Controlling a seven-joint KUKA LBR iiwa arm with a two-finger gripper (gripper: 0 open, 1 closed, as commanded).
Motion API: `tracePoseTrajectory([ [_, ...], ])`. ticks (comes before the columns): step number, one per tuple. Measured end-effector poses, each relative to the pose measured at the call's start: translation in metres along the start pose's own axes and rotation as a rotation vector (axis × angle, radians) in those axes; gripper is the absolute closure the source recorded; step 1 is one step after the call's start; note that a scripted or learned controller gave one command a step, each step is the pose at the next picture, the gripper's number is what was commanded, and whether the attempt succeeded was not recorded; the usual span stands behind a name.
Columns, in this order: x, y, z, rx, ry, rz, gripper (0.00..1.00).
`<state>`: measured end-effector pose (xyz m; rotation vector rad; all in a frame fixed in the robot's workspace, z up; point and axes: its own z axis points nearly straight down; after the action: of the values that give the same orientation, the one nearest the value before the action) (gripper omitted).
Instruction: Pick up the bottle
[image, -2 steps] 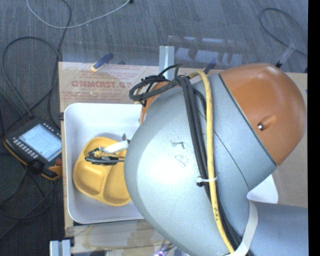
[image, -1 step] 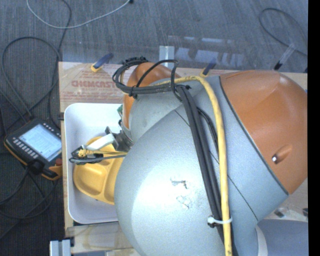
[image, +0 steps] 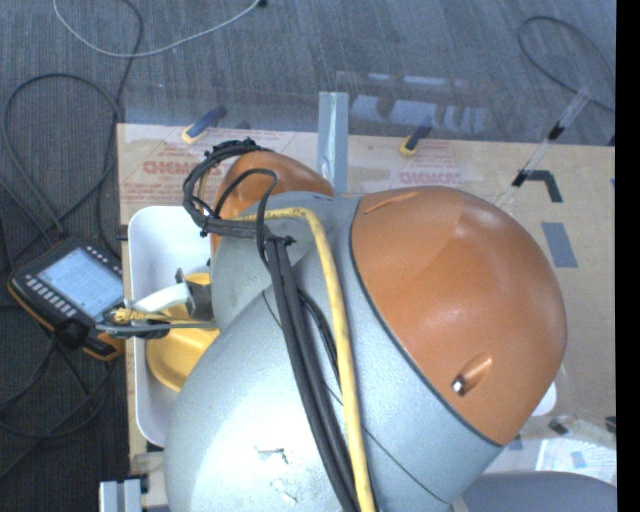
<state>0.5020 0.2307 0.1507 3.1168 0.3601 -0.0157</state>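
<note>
1. Gripper: hidden under the arm (image: 250, 420), so I cannot tell whether it is released or clenched on anything.
2. That grey arm, with its orange shell (image: 450, 310) and a bundle of black and yellow cables (image: 300, 330) running along it, leans over the left bin (image: 140, 240).
3. Bench (image: 160, 160): a brown board with faint red print and bits of blue tape, standing on dark grey carpet (image: 400, 40) strewn with loose wires. A handheld control pendant (image: 75, 285) lies on the carpet just beside the left bin.
4. Left bin: a white elongated thing (image: 160, 298), a rounded yellow thing (image: 175, 355) and a slim orange-handled tool (image: 135, 320) lie close together at the arm's edge.
5. Bottle: I cannot tell which of these it is.
</note>
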Motion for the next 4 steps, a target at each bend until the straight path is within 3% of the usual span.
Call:
tracePoseTrajectory([
  [1,-0.004,-0.001,0.035,-0.001,0.0,0.03,1.0],
  [2,-0.018,0.039,-0.02,-0.005,0.001,-0.115,1.0],
  [3,-0.011,0.001,-0.007,0.0,0.001,-0.021,1.0],
  [4,-0.019,-0.006,-0.136,-0.002,0.005,0.025,1.0],
])
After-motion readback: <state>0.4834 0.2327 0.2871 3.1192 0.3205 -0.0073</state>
